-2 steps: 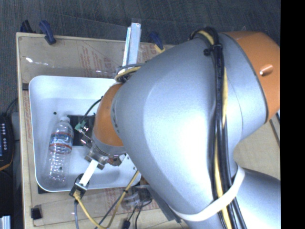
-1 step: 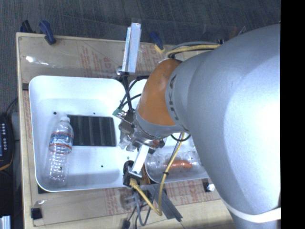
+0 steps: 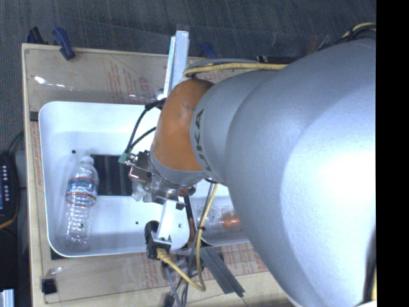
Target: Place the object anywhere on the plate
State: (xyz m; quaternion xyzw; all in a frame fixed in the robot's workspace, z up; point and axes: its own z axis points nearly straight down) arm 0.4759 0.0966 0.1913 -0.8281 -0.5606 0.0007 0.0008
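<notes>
A clear plastic water bottle (image 3: 80, 200) with a white cap and a blue-and-red label lies lengthwise in the left bin (image 3: 54, 123), near its left wall. A flat black rectangular thing (image 3: 108, 174), possibly the plate, lies on the bin floor just right of the bottle. The gripper (image 3: 144, 185) hangs over the right part of this bin, beside the black rectangle's right edge, mostly hidden under the orange-banded wrist (image 3: 179, 133). A small orange thing (image 3: 229, 221) peeks out beneath the arm in the right bin.
The grey arm (image 3: 294, 171) covers nearly all of the right bin. A yellow cable (image 3: 185, 270) loops over the front edge of the bench. Blue clamps (image 3: 62, 42) sit at the back left corner. A metal bar (image 3: 177, 59) stands at the back.
</notes>
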